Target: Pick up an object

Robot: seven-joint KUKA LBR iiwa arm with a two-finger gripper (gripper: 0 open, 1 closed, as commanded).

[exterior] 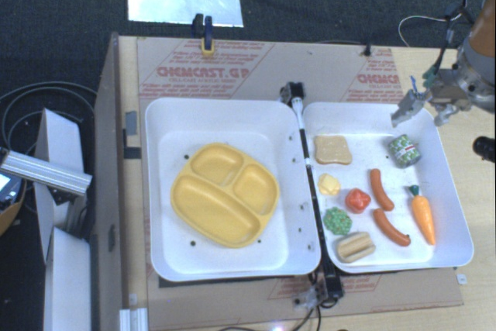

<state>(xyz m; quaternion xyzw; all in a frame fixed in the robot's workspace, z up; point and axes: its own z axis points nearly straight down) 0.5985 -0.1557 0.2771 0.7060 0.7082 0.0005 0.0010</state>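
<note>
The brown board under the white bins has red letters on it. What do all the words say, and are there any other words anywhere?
"CHEMCAST GP", in red, on the brown board, near its back left corner.
The same red logo is repeated at the back right, turned at an angle; too slanted to read surely.
Smaller red lines beside each logo: too small to read.
The toy food and the yellow divided plate carry no readable words.

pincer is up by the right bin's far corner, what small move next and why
Probably ease the pincer down and slightly toward the camera onto the green-and-white can. It hovers open above the right bin's far edge with nothing between its fingers, and the can is the nearest item.
</note>
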